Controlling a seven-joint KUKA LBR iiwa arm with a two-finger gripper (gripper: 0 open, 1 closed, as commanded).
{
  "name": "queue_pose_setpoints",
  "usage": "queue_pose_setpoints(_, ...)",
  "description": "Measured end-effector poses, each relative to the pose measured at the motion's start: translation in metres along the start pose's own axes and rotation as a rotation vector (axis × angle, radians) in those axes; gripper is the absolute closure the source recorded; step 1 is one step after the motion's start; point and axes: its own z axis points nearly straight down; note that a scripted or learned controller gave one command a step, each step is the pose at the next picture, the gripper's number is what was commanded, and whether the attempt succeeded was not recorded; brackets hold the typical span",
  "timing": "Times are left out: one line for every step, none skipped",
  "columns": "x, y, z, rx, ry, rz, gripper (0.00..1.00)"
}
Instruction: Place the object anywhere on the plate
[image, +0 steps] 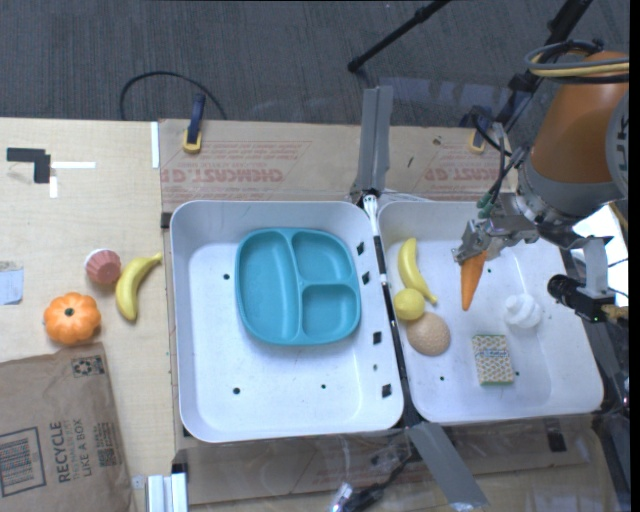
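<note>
In the camera view the gripper (478, 250) hangs over the right bin (560, 400) with its fingers pinching the thick top of the carrot (470, 282), which dangles point-down above the bin floor, just right of the banana (411, 266), the lemon (408, 303) and a tan round fruit (429, 334). To do this step well, I judge the arm should lift until the tip clears the rims between the bins, then travel left without swinging. The teal plate (298, 285) in the left bin (200, 400) has three compartments, and lowering close over the largest one before letting go should keep the carrot from rolling off.
</note>
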Motion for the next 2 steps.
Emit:
queue_pose_setpoints(0.063,0.039,0.03,0.001,-0.001,-0.164,1.0)
queue_pose_setpoints(0.162,0.033,0.03,0.003,-0.001,-0.033,1.0)
